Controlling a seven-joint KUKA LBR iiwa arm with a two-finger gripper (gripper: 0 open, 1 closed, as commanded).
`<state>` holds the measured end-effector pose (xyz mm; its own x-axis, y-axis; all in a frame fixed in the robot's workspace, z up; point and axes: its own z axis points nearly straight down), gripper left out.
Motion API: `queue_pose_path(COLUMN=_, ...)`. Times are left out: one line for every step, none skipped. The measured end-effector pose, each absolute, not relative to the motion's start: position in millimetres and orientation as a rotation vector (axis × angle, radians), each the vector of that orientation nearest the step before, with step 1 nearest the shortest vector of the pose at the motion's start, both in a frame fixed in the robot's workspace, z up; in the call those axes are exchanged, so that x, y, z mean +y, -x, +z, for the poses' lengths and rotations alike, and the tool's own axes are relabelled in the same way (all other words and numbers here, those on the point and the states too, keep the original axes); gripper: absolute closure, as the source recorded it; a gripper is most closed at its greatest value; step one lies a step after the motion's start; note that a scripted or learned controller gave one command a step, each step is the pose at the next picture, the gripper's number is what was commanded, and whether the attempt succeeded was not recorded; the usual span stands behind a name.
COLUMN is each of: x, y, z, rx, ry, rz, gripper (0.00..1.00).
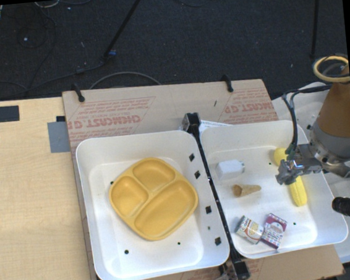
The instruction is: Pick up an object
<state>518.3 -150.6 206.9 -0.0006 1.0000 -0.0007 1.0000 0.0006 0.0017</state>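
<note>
Dark floor strewn with cables lies behind a pale wooden tabletop (pixel 26 201), on which a cardboard sheet (pixel 159 110) carries two shallow white bins. Taking the black divider (pixel 208 189) between them as the landmark: well to its left, the left bin (pixel 98 175) holds a yellow compartment plate (pixel 154 197) lying flat near the middle — out of play, I would judge, for this grasp. Just right of the divider, in the right bin (pixel 324 229), sit a small white block (pixel 231 167) and a tan scrap (pixel 247 189), with two small wrapped packets (pixel 262 229) nearer the front. Farthest right of the divider lies a yellow corn-shaped toy (pixel 294 183), lengthwise along the bin, and the gripper (pixel 288 172) is low right over it — so this seems the chosen object. Whether its fingers are spread or pinching the toy I cannot tell; the arm reaches from the right, which suits a target on that side.
</note>
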Motion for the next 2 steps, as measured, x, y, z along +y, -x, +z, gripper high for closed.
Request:
queue_pose_path(x=-151.2, y=-518.9, z=228.3, rx=2.223, ry=-2.22, rz=0.0, gripper=1.0)
queue_pose_path(x=-96.3, y=-534.7, z=236.8, rx=2.229, ry=-2.217, rz=0.0, gripper=1.0)
